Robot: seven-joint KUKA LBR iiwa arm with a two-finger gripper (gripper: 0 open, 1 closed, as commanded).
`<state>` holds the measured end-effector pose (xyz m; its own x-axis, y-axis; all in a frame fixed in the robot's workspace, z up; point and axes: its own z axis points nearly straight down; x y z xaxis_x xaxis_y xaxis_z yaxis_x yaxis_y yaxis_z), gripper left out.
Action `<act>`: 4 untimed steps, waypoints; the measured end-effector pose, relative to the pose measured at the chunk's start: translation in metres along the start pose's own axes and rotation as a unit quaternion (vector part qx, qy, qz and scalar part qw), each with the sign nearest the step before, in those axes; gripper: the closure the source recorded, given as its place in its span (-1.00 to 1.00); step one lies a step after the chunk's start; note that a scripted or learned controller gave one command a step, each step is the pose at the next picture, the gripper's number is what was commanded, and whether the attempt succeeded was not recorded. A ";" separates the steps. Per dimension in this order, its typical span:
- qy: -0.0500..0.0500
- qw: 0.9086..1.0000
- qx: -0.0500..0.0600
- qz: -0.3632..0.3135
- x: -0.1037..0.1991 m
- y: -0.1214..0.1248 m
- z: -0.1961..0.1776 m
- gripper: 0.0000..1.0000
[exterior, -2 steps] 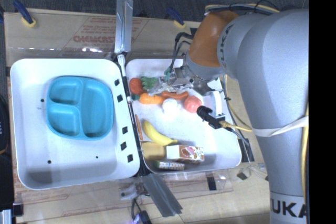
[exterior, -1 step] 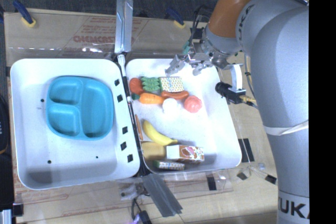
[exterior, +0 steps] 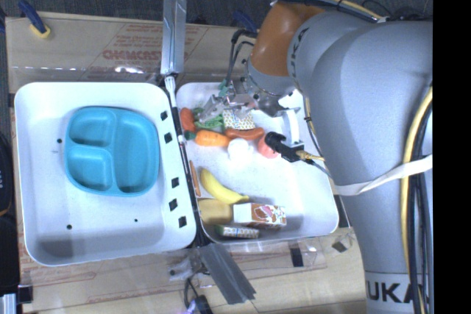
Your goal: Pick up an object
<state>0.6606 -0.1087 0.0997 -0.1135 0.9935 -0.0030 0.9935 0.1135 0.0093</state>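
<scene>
My gripper point(exterior: 219, 108) is down in the far left part of the right bin point(exterior: 313, 195), under the orange band point(exterior: 276, 37) of the arm. It hangs over a green and red toy point(exterior: 191, 118), just behind an orange carrot point(exterior: 210, 137) and a red sausage point(exterior: 247, 133). A white egg point(exterior: 238, 148) and a pink piece point(exterior: 266, 148) lie close in front of it. Nearer the front lie a banana point(exterior: 219, 187), a small printed box point(exterior: 259, 214) and a tube point(exterior: 237, 232). The gripper's body hides what is directly beneath it.
The left bin point(exterior: 44, 217) holds a blue divided plate point(exterior: 112, 151). The divider between the bins point(exterior: 179, 158) runs just left of the gripper. The grey arm point(exterior: 360, 114) covers the right bin's right side.
</scene>
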 end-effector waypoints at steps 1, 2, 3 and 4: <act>-0.001 1.000 -0.004 -0.014 0.007 -0.022 -0.001 -1.00; -0.003 1.000 -0.004 -0.015 0.006 -0.022 -0.012 1.00; -0.003 1.000 -0.004 -0.015 0.006 -0.022 -0.012 -1.00; -0.001 0.995 -0.005 -0.100 0.002 -0.040 -0.002 -1.00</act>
<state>0.6203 -0.1109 0.1008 -0.3083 0.9513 -0.0076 0.9511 0.3084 0.0178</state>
